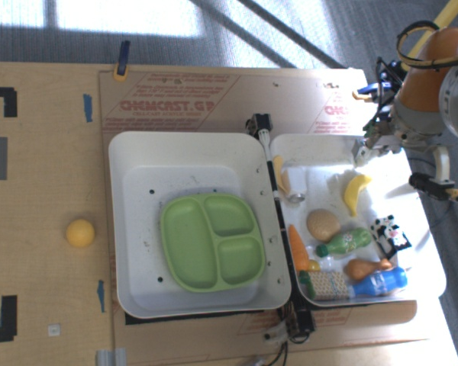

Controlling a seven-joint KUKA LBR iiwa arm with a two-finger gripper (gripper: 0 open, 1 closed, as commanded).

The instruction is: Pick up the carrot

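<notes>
Lying against the right bin's [424, 227] left wall, carrot [297, 248]; gripper [364, 153] near top rim, finger state unclear.

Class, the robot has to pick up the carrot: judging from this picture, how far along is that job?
Barely started. Done: nothing that shows; the carrot lies against the left wall of the right bin, beside the green bottle. In hand: the arm's claw hovers at that bin's far right corner, near the banana. Left: reaching the carrot, gripping, lifting.
</notes>
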